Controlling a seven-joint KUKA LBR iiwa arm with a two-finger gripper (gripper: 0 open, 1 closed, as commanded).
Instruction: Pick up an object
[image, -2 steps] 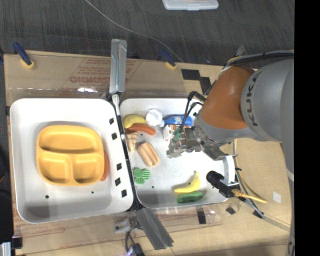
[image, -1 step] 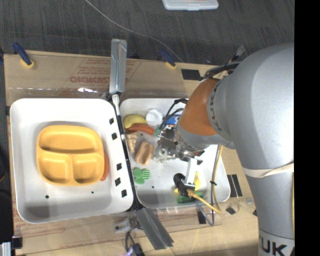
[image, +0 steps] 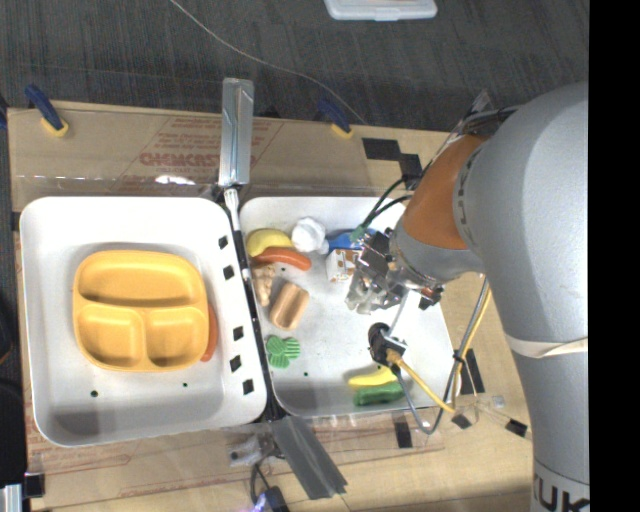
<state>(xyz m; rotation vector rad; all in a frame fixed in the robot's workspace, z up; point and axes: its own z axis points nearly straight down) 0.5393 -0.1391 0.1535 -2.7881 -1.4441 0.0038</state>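
Note:
My gripper (image: 362, 296) hangs low over the middle of the right bin (image: 330, 395), reaching in from the right. Just to its upper left lie a small white and orange piece (image: 343, 263) and a blue piece (image: 345, 241). Further left are a white rounded object (image: 308, 235), a yellow banana-like toy (image: 266, 242), a red-orange strip (image: 281, 258) and a brown cylinder (image: 289, 304). A green leafy toy (image: 283, 351) sits at the lower left of the bin. Near the front edge lies a yellow and green item (image: 377, 386).
The left bin (image: 50, 400) holds a yellow divided tray (image: 140, 308). A metal divider (image: 236, 130) runs between the bins. A yellow cable (image: 430, 395) and a black connector (image: 382, 342) hang below the wrist over the right bin's front right corner.

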